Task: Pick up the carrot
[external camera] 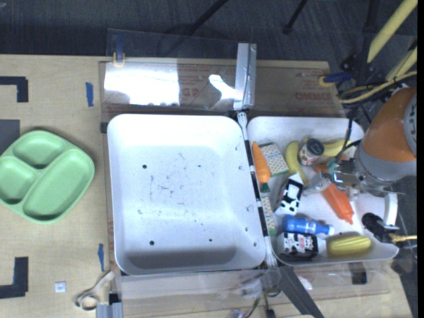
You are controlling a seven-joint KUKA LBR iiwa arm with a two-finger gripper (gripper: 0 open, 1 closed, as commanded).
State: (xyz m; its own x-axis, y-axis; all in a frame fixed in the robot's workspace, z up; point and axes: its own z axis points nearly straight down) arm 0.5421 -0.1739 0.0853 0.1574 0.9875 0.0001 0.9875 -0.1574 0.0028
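Note:
An orange carrot [262,165] lies along the left wall of the right bin [371,260], its greenish end pointing to the front. A second orange tapered piece [342,204] lies further right, just below my gripper [330,177]. The gripper hangs low over the middle of the right bin, close above this second orange piece and right of a yellow banana [293,156]. The wrist hides what is directly under the gripper, and I see nothing clearly held.
The right bin also holds a small jar [310,152], a dotted card [273,159], a black-and-white cow-patterned item [289,196], a blue bottle [306,226], a dark patterned pack [298,244] and a yellow fruit [349,245]. The left bin [119,131] adjoins it. A green divided plate [43,175] sits far left.

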